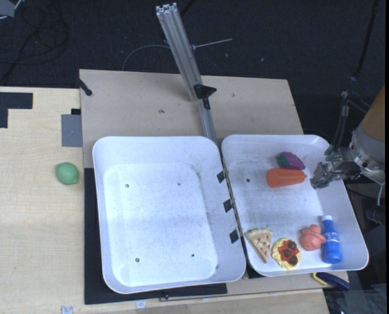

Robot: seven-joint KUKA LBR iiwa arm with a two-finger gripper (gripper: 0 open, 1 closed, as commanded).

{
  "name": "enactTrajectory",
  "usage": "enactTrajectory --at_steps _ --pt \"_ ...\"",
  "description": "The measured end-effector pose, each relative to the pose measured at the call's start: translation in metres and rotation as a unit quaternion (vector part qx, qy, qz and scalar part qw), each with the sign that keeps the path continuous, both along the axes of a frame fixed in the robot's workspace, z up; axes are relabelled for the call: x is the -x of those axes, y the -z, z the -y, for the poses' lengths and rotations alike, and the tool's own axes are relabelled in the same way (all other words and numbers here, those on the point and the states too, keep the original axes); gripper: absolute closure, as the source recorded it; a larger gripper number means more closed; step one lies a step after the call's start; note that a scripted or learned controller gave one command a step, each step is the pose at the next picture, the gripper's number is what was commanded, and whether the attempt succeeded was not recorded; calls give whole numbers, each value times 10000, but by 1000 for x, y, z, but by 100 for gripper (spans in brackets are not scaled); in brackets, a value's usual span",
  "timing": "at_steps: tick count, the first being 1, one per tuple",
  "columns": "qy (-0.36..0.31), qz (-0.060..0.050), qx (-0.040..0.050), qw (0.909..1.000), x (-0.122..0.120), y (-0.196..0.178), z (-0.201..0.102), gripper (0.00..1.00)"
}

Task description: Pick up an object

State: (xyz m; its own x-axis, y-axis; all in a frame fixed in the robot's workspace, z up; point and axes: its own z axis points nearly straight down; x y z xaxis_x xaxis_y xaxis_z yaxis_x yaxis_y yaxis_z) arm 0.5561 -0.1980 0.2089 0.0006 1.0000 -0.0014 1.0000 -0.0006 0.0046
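Jaws [320, 175] state unclear, beside carrot [286, 177] in right bin [259, 150].

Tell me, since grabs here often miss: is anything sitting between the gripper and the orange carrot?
Nothing visible does. The gripper sits at the right bin's right side, just right of the orange carrot, with bare white floor between them. The purple piece lies above the carrot, off that line.

Arm [371, 136] cut off at right edge
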Motion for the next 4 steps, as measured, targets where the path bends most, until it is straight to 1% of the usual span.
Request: enactTrajectory --at_steps 1,2,3,4 --pt "0 -11 -4 10000 0 -32 0 100" --pt "-21 -20 -12 10000 -10 -39 -46 100" --pt "-20 -26 -11 10000 -30 -33 -91 100" --pt "-18 -26 -12 10000 -34 -36 -137 100"
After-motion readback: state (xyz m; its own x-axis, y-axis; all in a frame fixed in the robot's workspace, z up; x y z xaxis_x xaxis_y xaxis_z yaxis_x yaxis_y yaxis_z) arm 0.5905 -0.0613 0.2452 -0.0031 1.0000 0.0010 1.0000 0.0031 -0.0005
